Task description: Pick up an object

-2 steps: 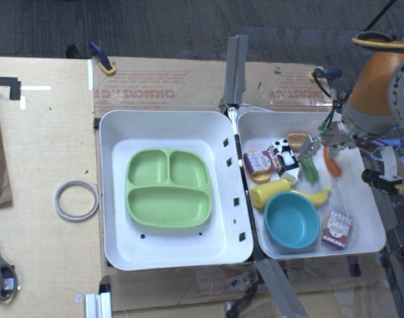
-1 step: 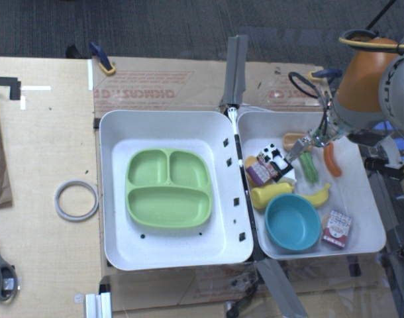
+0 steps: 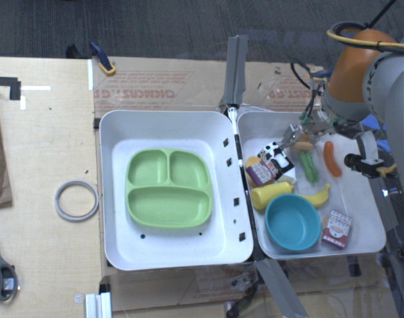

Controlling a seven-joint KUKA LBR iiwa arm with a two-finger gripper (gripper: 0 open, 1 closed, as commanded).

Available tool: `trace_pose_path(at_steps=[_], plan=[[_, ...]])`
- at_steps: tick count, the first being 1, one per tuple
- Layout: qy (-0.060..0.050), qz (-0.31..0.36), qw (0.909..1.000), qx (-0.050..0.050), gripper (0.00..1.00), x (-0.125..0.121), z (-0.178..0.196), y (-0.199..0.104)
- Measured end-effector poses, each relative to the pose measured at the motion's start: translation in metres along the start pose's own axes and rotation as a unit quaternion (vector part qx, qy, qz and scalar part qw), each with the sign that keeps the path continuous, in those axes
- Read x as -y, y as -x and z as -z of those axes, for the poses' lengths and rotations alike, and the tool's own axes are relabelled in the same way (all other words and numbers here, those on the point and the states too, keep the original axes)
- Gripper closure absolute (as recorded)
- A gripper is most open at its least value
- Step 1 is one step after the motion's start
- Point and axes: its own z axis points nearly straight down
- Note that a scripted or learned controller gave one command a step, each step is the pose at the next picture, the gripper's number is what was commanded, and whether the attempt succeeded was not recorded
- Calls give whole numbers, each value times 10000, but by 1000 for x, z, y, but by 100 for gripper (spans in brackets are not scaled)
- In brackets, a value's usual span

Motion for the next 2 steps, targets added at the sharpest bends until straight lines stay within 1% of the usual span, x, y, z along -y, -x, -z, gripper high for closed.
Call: trace_pose_path(at_steps=[1, 2], plan=[[61, 13, 10000, 43, 100, -4, 21, 3], [-23, 352, 9994, -14, 100, 25, 123, -41]])
